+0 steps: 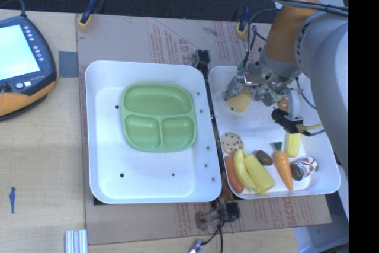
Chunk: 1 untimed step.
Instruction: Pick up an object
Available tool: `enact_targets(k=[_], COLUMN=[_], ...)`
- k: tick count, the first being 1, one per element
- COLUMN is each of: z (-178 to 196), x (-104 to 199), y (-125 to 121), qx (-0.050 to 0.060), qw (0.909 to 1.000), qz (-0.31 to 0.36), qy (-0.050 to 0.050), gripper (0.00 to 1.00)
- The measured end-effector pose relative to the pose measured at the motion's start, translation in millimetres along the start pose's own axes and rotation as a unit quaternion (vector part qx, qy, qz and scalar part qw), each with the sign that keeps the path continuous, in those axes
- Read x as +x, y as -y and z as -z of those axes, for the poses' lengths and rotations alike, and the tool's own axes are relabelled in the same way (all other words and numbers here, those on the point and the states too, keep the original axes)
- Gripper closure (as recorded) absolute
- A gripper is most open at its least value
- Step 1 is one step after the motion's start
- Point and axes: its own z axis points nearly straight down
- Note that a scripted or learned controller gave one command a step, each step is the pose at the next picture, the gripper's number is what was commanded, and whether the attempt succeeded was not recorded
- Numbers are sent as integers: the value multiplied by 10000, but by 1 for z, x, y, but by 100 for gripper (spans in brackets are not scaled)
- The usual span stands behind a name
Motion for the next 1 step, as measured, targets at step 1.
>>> enact_targets(k=[1], z=[0], x=[1], y=[0], qx=[2], qw=[10000], qz=[0], qy=[-2], gripper=[0])
